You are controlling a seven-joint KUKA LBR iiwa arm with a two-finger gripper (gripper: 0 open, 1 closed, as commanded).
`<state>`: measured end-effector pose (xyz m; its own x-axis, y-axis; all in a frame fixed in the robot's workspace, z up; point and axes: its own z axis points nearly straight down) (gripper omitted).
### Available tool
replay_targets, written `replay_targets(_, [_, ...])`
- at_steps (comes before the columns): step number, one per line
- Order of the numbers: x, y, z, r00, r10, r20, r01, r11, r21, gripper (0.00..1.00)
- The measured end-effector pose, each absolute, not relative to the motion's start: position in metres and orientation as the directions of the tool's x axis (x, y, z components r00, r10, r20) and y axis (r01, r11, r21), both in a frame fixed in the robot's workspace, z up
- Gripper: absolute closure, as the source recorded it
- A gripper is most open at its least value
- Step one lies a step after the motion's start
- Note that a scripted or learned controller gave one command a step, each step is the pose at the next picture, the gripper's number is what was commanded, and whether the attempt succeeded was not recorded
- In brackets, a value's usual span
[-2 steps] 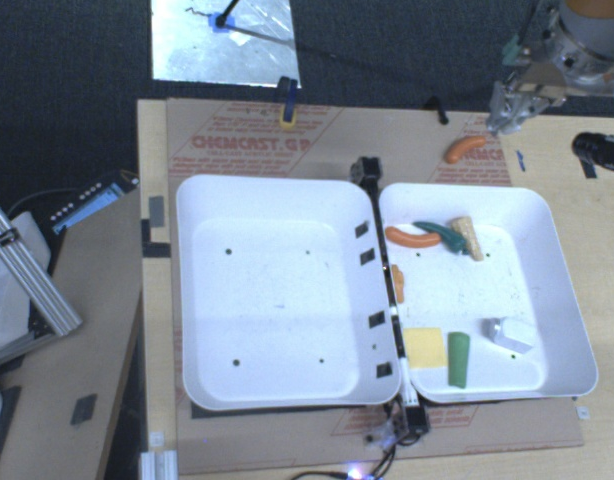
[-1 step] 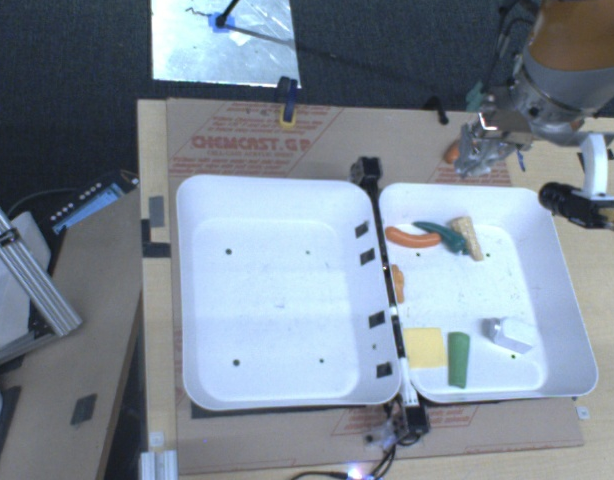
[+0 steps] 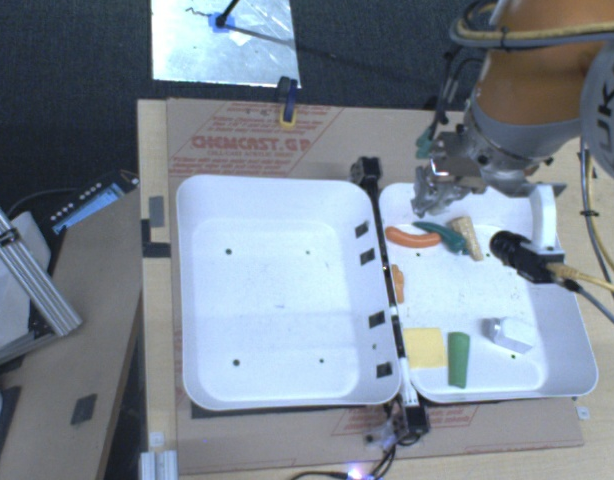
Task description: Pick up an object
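My gripper [image 3: 428, 200] hangs over the far left corner of the right bin [image 3: 567, 313], just above its floor. An orange curved piece [image 3: 411, 237] lies directly in front of it, a teal piece [image 3: 444, 234] and a tan stick [image 3: 471, 238] beside that. Nothing shows in the gripper's grasp. Nearer the front of the same bin lie a yellow square [image 3: 425, 347], a green cylinder [image 3: 458, 358] and a silver-grey block [image 3: 507, 333]. A small orange bit [image 3: 398, 283] rests by the bin's left wall.
The left bin [image 3: 202, 268] sits beside the right one, joined along a black-clipped divider [image 3: 377, 268]. A shiny metal sheet [image 3: 225, 28] lies beyond the bench at the back. An aluminium frame [image 3: 22, 278] stands at the far left.
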<state>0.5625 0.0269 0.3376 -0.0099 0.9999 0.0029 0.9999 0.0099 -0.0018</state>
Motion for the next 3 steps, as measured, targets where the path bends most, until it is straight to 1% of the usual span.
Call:
replay_targets(1, [0.576, 0.093, 0.342, -0.011, 1.000, 0.002, 1.000, 0.011, 0.003, 1.00])
replay_targets(2, [0.613, -0.010, 0.360, 0.008, 1.000, -0.004, 1.000, -0.008, 0.006, 1.00])
replay_targets(3, [0.551, 0.042, 0.337, -0.007, 1.000, 0.002, 1.000, 0.007, -0.002, 1.00])
